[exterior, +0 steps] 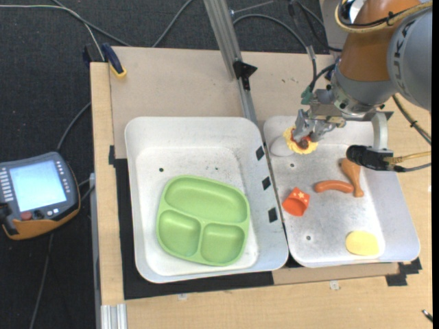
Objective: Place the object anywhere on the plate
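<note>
We saw the pincer low over the far corner of the right bin, fingers clamped on a small yellow-and-red toy that sat between them, just off the bin floor or touching it, we couldn't tell which. The green plate lay in the left bin, well apart from the toy, three compartments, nothing in them. Relative to the plate: an orange cup lay tipped just past the bins' shared edge, a sausage beyond that, a brown curved piece near the sausage's far end, a yellow lemon-like lump at the right bin's near side. Off the desk, a handheld screen sat on the floor, on the plate's other side.
</note>
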